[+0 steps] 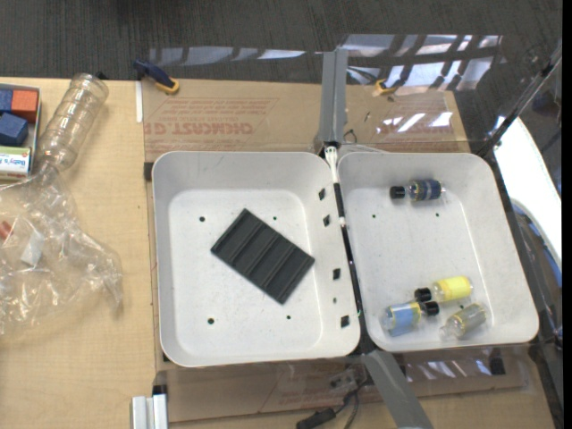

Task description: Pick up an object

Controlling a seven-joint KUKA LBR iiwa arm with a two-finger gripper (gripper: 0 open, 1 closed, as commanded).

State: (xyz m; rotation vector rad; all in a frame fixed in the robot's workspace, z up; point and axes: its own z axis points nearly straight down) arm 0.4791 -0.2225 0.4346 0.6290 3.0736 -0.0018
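White bins are where the claw has to work, and whether it is released or clenched cannot be told. The candidates for picking lie in both bins.

In the right bin, on the side the arm reaches from, a dark-and-blue small bottle lies alone near the far wall. It looks like the safest target, though being round it may roll away if touched off-centre. Near the front corner, a yellow bottle, a blue bottle and a clear bottle lie in a tight cluster, touching or just beside one another. A descent there risks landing on two at once, scattering them, or pushing one against the bin wall where the claw cannot close around it.

In the left bin, a dark ribbed slab lies flat and at an angle on the floor. It looks too low and wide to pinch from above, so the likely failure is the claw closing on nothing.

Outside the bins, a clear plastic bottle and crumpled plastic wrap rest on the surface, well apart from any likely path.
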